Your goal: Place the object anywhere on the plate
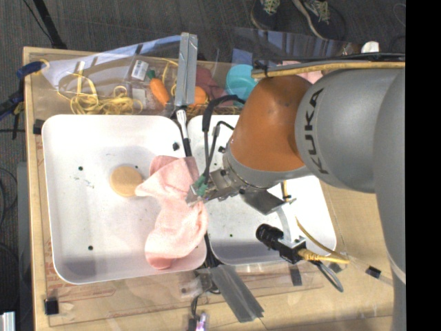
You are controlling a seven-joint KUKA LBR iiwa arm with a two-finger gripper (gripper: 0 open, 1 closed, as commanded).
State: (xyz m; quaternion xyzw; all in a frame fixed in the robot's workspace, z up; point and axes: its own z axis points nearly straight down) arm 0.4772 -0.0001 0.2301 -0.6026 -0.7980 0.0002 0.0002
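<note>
Dark grey carpet floor (138, 9); wooden bench (34, 185); bystander's shoes (293, 2) at top edge.

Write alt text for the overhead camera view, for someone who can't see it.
A grey robot arm with an orange band reaches from the right, its tool at the edge of a crumpled pink cloth in the left white bin. A round tan disc lies beside the cloth.

A robotics lab: KUKA arm (324, 136) over bench bins (69, 205).
</note>
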